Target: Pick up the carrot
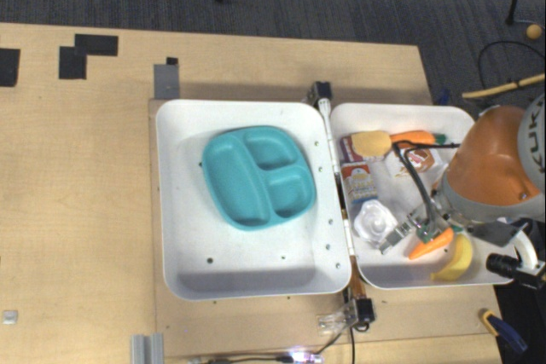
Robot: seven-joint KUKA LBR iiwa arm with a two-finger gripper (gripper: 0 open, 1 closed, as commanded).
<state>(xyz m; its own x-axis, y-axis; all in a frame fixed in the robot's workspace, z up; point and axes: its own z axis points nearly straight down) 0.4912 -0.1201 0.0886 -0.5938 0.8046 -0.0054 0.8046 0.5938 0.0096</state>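
Two carrots lie in the right bin (pixel 367 273). One orange carrot with a green tip (pixel 429 245) rests near the bin's front right, beside a yellow banana (pixel 456 258). My gripper (pixel 411 233) is low in the bin, right at that carrot's left end and touching or nearly touching it. The second carrot (pixel 413 136) lies along the far wall, apart from the gripper. The arm's orange band (pixel 495 162) hangs over the right side of the bin and hides what is under it.
In the right bin are a yellow lump (pixel 369 142), a red and white box (pixel 357 173) and a clear plastic piece (pixel 374 222) just left of the gripper. A black cable (pixel 411 170) crosses the bin. The left bin (pixel 179 209) holds a teal divided plate (pixel 256 176).
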